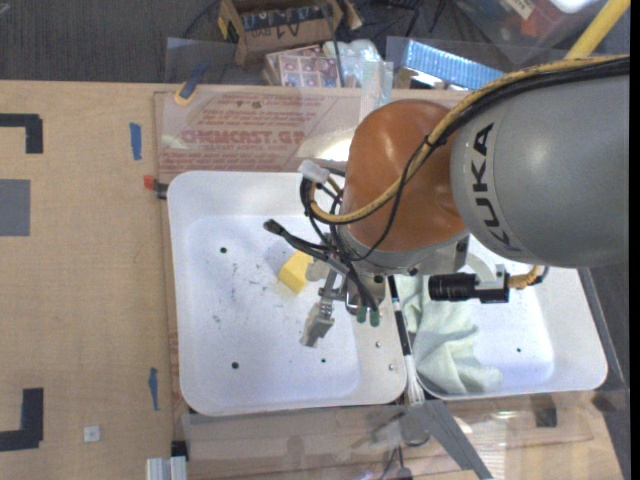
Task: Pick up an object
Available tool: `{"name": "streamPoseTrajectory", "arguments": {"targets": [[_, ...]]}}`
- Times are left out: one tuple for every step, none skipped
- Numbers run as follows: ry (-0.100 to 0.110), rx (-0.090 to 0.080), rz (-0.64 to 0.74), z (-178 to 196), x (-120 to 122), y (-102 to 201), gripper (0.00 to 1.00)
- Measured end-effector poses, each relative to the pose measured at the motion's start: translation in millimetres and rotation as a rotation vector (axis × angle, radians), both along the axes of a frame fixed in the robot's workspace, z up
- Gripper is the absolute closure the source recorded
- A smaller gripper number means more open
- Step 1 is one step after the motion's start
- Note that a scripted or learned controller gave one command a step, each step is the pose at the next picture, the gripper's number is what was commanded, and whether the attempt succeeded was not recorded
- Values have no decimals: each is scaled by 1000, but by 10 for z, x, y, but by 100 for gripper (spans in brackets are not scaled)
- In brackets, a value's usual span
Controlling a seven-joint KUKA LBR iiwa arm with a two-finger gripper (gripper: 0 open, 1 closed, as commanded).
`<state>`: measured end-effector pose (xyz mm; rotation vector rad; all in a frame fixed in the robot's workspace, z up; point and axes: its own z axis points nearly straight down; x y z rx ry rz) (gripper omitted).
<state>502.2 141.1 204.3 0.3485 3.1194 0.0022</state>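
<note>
A small yellow block (293, 272) lies in the left white bin (215, 218), near its middle. My gripper (342, 320) hangs over the right part of that bin, just right of and below the block. It is open, with one grey finger (319, 326) toward the block and the other near the divider; nothing sits between them. A crumpled pale cloth (452, 346) lies in the right bin (565, 353), partly hidden under the arm's wrist.
The big grey and orange arm (470, 178) covers the back of both bins. A divider (404, 340) runs between the bins. A cardboard sheet (250, 133) stands behind the left bin, and the wooden bench (80, 268) stretches to the left.
</note>
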Motion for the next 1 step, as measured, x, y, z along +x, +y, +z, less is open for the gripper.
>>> {"name": "streamPoseTrajectory", "arguments": {"targets": [[-11, 8, -7, -874, 257, -89, 0]]}}
